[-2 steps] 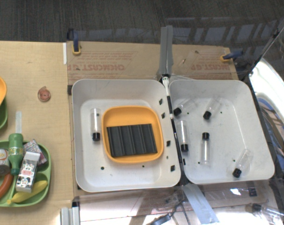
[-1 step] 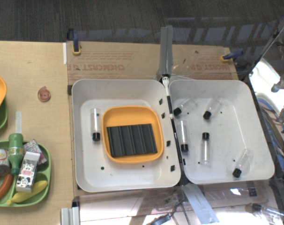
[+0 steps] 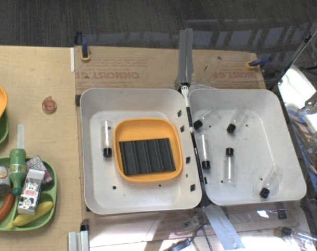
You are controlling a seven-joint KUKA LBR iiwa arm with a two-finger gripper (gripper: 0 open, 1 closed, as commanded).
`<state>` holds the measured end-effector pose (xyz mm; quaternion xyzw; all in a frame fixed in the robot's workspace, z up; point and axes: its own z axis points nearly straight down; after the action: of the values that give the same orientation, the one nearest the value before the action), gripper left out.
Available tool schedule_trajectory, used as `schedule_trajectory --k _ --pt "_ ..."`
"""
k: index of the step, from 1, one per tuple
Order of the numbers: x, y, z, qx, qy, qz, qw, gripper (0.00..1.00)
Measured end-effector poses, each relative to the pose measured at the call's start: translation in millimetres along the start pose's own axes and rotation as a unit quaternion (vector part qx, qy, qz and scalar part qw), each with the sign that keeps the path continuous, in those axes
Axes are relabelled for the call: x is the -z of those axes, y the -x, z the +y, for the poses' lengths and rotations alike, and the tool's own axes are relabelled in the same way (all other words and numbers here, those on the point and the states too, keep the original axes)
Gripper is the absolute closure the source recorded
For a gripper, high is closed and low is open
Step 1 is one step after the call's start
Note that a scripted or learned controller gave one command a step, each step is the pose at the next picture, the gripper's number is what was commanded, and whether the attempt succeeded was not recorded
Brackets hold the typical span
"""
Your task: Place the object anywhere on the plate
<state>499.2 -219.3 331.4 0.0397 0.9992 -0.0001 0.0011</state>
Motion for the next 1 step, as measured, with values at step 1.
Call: schedule_trajectory --k 1 --pt "-52.5 14.9 -1.0 0.173 0.001 0.000 0.9849 0.00"
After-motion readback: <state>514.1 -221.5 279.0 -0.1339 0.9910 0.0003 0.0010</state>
